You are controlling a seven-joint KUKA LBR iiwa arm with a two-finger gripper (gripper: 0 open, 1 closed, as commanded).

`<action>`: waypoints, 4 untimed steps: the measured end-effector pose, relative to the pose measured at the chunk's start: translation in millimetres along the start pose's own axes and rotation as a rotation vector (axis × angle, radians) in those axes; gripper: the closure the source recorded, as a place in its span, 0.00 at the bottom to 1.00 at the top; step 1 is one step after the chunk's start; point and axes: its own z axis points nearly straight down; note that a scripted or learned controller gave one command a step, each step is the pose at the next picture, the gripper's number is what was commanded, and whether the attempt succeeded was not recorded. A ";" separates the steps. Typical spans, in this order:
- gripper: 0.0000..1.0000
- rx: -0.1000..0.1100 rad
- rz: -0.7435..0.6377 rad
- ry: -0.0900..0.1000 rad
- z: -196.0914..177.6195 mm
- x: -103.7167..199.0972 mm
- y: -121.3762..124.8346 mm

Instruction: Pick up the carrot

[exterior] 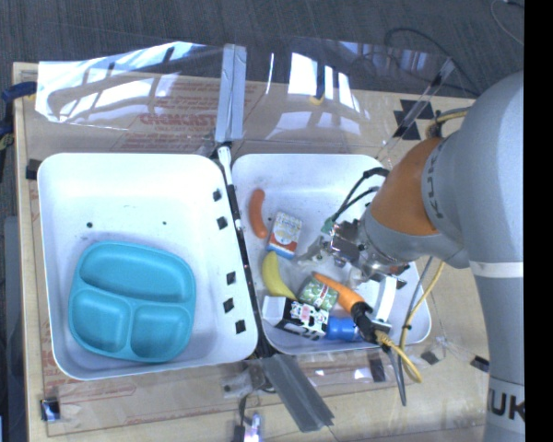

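The carrot (339, 290) is a small orange piece lying at a slant in the right bin (300, 168), near its front. Its right end is dark and rests by a blue bottle (343, 329). My gripper (357, 267) hangs low over the right half of this bin, directly above and partly covering the carrot's upper side. The grey arm with its orange band (407, 201) reaches in from the right.
Around the carrot lie a green packet (317, 293), a yellow banana (275, 275), a black-and-white box (300, 317), a small carton (284, 232) and a reddish sausage (256, 212). The left bin (120, 178) holds a blue divided plate (134, 300). Yellow cable (401, 346) trails over the front right rim.
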 end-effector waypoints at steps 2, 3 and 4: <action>0.00 -0.001 0.057 0.000 -103.5 -17.1 -36.0; 0.00 0.000 0.057 0.000 -103.2 -17.1 -36.1; 0.00 0.007 0.356 0.000 -56.4 -20.8 -36.2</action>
